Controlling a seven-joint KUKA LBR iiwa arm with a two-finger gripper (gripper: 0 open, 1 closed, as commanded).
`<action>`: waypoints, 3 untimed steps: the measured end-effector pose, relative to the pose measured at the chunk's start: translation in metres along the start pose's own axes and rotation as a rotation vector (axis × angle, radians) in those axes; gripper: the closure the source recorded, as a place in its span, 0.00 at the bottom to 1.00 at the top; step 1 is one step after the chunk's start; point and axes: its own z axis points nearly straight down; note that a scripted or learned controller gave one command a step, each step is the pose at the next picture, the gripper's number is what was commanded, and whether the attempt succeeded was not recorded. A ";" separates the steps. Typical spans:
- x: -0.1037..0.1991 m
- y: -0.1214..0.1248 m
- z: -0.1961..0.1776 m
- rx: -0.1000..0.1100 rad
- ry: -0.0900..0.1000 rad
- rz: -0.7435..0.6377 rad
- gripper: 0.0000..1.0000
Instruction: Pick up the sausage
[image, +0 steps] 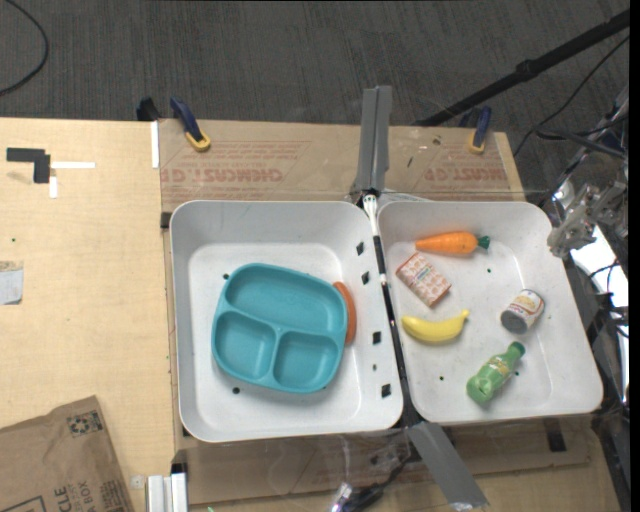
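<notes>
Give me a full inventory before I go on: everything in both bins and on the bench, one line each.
bins: 2, white, side by side on bench
tray: 1, teal, left bin
sausage: 1, orange-brown, left bin, at tray's right edge
carrot: 1, orange, right bin, top
box: 1, pink, right bin
banana: 1, yellow, right bin, centre
can: 1, grey, right bin
bottle: 1, green, right bin, bottom
clamps: 2, blue-yellow, bench's back edge
gripper: 1, grey, over right bin's right rim

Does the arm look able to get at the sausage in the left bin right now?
Probably yes, but awkwardly. Nothing lies over the sausage, yet it sits tight against the teal plate, which leaves little room on that side. The gripper is at the right bin's far edge.
</notes>
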 end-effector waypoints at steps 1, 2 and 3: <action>0.031 -0.020 -0.009 0.000 0.001 -0.018 1.00; 0.087 -0.034 -0.022 -0.001 0.001 0.018 1.00; 0.094 -0.044 0.015 -0.001 0.001 -0.224 1.00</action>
